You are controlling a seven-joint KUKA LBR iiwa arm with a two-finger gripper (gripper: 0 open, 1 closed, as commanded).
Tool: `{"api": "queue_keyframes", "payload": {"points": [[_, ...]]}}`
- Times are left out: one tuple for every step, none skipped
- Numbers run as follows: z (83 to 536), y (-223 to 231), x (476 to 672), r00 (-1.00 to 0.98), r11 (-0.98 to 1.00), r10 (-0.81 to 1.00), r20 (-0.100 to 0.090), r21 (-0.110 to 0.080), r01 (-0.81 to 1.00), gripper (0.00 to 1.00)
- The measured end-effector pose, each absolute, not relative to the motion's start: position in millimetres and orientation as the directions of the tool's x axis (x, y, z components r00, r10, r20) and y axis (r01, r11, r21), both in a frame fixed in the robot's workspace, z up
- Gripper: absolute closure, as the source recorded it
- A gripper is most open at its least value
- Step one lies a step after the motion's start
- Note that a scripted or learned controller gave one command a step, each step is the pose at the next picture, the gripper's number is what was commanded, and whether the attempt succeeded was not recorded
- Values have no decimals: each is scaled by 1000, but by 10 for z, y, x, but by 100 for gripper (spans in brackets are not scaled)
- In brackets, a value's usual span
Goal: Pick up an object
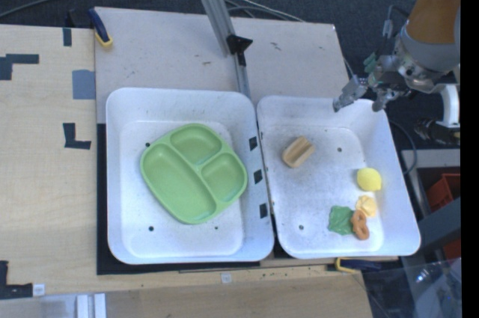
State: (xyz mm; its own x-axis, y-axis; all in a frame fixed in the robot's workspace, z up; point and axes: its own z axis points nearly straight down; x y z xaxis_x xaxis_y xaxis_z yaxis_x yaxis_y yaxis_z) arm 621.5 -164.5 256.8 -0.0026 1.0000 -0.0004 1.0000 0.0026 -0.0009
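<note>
Where right bin [389, 152] ends, open gripper [358, 99] poised.

Arm [434, 17] cut off by frame edge at 2 o'clock; small items [361, 218] at 4 o'clock too small to identify
</note>
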Motion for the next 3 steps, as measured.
{"api": "queue_keyframes", "payload": {"points": [[2568,-1646,6215,-3,3,1000,-1,-1,1000,0],[2126,-1606,6235,-3,3,1000,-1,-5,1000,0],[1681,-1638,6229,-2,2,1000,-1,-6,1000,0]]}}
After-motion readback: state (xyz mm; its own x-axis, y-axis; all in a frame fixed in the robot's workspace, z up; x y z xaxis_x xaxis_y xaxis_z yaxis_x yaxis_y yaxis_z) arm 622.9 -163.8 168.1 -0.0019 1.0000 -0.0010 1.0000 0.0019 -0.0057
